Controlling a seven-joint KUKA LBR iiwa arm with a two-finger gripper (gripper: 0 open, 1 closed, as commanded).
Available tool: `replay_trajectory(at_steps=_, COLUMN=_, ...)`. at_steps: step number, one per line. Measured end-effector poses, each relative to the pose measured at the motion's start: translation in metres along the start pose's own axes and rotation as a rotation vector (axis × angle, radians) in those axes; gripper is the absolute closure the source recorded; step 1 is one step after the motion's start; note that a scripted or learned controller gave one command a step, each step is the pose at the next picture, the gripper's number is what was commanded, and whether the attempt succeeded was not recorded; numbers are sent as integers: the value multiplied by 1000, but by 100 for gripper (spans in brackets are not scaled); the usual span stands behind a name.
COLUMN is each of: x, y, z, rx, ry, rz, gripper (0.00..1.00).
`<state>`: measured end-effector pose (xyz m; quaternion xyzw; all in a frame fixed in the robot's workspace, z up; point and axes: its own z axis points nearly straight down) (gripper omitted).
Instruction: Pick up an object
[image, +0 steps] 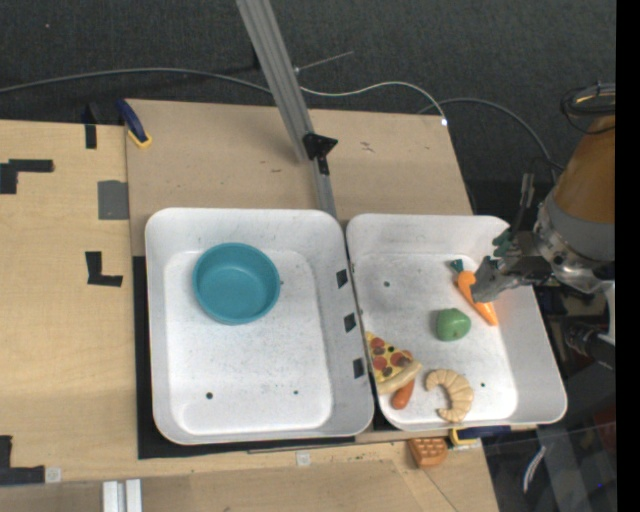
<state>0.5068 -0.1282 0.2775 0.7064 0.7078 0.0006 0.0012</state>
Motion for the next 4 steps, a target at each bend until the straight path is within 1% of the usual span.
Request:
replay_trajectory(at_steps=1, x=54, y=20, z=19, rx=5, ry=2, rz=-4, gripper=100)
replay_trajectory(at_steps=2, x=98, y=33, z=19, rx=4, ry=2, rz=-4, gripper=100)
replay_trajectory(at_steps=3, x=145, y=57, z=18, rx=3, ry=2, rz=-5, gripper=100)
replay_trajectory(at_steps=4, x=194, y=78, z=40, rx=5, ry=1, rz=-4, gripper=100)
